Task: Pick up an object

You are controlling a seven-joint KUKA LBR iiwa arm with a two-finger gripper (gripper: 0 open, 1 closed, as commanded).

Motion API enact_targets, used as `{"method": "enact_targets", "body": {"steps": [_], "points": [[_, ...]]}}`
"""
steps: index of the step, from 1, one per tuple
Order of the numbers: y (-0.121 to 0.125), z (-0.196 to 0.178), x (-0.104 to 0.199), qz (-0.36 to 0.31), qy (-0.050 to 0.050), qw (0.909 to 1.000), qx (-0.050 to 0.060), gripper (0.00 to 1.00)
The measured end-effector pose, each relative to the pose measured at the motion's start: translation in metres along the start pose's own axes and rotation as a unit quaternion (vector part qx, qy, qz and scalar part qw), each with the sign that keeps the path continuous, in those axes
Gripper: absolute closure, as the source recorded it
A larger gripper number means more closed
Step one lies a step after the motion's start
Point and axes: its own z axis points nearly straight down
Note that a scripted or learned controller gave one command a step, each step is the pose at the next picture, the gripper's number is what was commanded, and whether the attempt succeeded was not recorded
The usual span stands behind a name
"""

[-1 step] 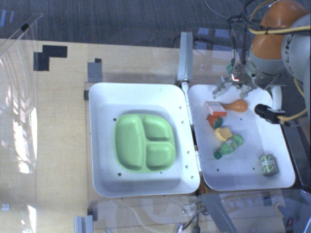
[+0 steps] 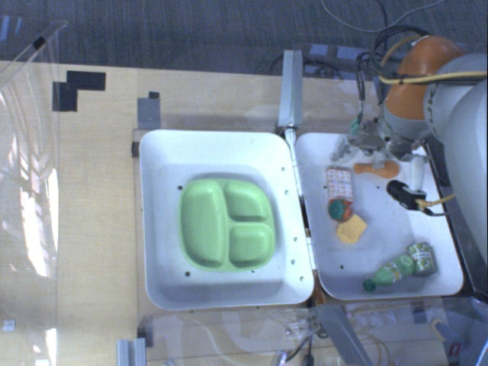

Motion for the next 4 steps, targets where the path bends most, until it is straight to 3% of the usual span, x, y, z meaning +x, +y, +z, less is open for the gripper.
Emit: {"method": "enact_targets", "body": {"steps": [1,2,3,4], "points": [[-0.05,0.014,0.028,0.04,0.001,0.9992,0.005,0.0],[-0.047,0.003,0.03,0.039,0.002,0.9992,0.002,1.0],[-0.05,-0.127,0.104,0.084,0.0,0.9965,0.007,1.0],[-0.05,-0.127,0.104,0.083,0.0,0.9965,0.008,0.0]]}}
